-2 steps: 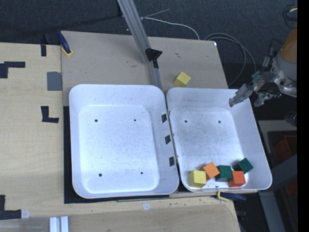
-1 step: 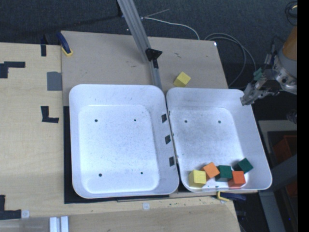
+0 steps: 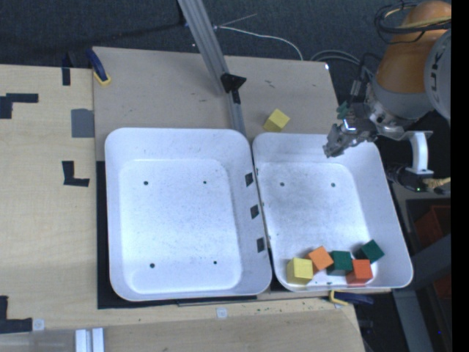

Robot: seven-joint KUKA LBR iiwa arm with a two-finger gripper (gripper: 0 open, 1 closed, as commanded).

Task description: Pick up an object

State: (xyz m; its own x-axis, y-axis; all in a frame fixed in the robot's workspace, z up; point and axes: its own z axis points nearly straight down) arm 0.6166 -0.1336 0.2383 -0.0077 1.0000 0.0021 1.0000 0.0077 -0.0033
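Approach step, nothing grasped. Two-finger gripper (image 3: 335, 147) over upper right rim of right white bin (image 3: 381, 196); grip state cannot tell. Small coloured cubes (image 3: 335, 261) clustered lower right. Next: travel down-frame, descend.

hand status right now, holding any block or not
Hand: above the far edge of the right bin, no block seen in it; open or closed cannot be told.

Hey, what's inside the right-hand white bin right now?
The right bin holds a cluster of blocks at its near edge: a yellow block, two orange blocks and two green blocks. They crowd together, so anything beneath them is covered.
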